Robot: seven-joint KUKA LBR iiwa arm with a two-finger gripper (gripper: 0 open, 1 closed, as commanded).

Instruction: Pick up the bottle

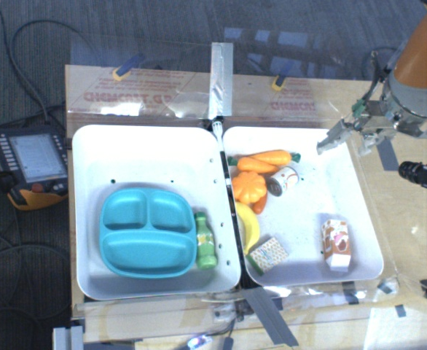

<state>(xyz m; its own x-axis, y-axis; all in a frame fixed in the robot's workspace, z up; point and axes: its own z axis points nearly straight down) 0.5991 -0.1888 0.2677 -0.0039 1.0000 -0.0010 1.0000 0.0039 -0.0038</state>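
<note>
The green bottle [205,240] lies in the left bin [89,159], wedged between the blue divided plate [148,232] and the bin's right wall, its cap pointing toward the back. My gripper [345,141] hangs over the far right corner of the right bin [366,217], well away from the bottle. Its fingers are spread open and hold nothing.
The right bin holds two carrots [264,160], an orange pepper [248,188], a banana [248,224], a small round can [281,181], a patterned box [269,254] and a small carton [336,243]. A teach pendant [28,165] lies left of the bench.
</note>
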